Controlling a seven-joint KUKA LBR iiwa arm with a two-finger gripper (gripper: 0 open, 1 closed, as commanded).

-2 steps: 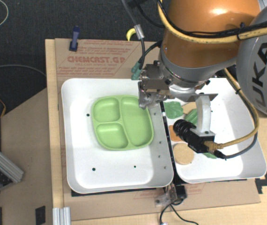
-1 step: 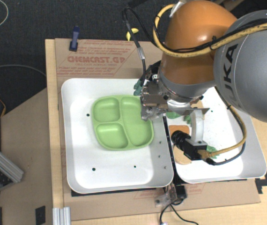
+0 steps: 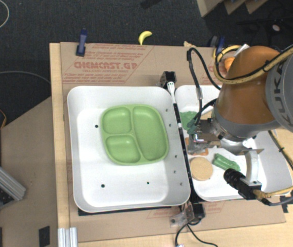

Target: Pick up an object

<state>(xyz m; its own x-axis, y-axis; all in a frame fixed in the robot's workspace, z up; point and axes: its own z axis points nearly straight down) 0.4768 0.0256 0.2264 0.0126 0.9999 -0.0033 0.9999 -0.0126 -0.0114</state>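
Camera view looks down on two white bins side by side. Left bin [image 3: 85, 179] holds a green divided plate [image 3: 134, 133] lying flat near its middle. Right bin [image 3: 275, 163] carries a tan round disc [image 3: 202, 169], a small green block [image 3: 225, 162] beside it, and another green piece [image 3: 188, 119] near the dividing rim, partly hidden by cables. A yellow banana [image 3: 145, 36] lies off the bench on the dark floor (blue clamps grip the board's far edge). Red lettering on the brown board reads "CHEMCAST". From the right the arm [image 3: 249, 91] bends down over the right bin, its bulk covering the gripper [image 3: 200, 138], so its state cannot be told.
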